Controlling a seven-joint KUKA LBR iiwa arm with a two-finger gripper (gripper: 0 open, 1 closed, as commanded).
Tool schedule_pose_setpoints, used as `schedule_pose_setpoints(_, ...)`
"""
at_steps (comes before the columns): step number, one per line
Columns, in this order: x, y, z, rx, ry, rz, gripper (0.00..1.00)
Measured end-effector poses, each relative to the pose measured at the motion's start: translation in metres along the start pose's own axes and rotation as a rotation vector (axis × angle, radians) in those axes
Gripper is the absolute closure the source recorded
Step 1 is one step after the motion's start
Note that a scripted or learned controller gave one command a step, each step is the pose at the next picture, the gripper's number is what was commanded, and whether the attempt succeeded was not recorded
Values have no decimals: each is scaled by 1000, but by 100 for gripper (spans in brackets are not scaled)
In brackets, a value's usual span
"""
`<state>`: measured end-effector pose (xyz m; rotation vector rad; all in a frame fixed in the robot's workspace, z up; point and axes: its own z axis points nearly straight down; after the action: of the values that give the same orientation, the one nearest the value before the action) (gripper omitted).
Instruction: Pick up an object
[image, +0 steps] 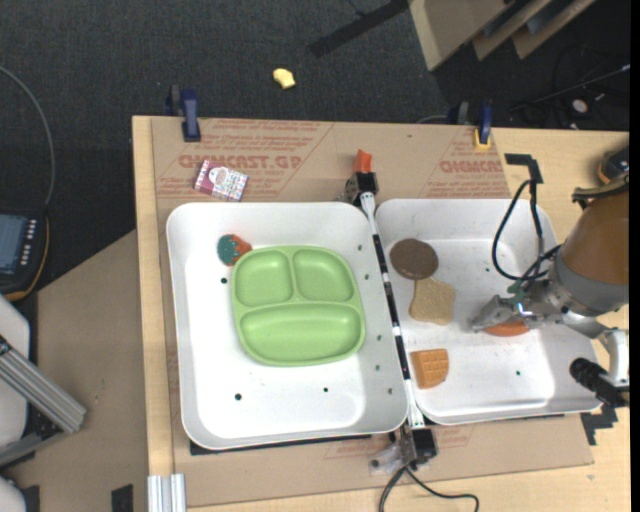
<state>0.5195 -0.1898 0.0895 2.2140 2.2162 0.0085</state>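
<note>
1. Two white bins sat side by side on the bench: the left bin (200, 400) and the right bin (470, 400).
2. The arm (600, 250) reached in from the right, low over the right bin, with its gripper (497, 318) near the middle of that bin.
3. Whether the jaws were apart or together could not be told; their tips were too blurred and small.
4. An orange-red piece (510, 329) lay on the bin floor just beneath the gripper, partly hidden by it. Whether the gripper touched it could not be told, and nothing showed it lifted.
5. Left of the gripper lay a tan slice (433, 300), and just beyond it, on the far side, a brown disc (413, 259).
6. An orange waffle (430, 367) lay nearer, close to the bin's left wall.
7. In the left bin a green tray (296, 305) with three compartments lay flat near the middle.
8. A small round toy (233, 249), teal and red, sat touching the tray's far left corner.
9. A pink packet (220, 180) lay on the bench beyond the left bin.
10. A yellow scrap (284, 77) lay on the dark floor beyond the bench.
</note>
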Motion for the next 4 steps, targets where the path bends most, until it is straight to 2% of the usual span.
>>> schedule_pose_setpoints(1, 0, 2, -11, -7, -3, 0, 100)
schedule_pose_setpoints(2, -37, 2, -73, 3, -3, 4, 100)
schedule_pose_setpoints(3, -19, 7, -73, 7, 1, -1, 100)
schedule_pose_setpoints(4, -35, 56, -110, 1, -2, -1, 100)
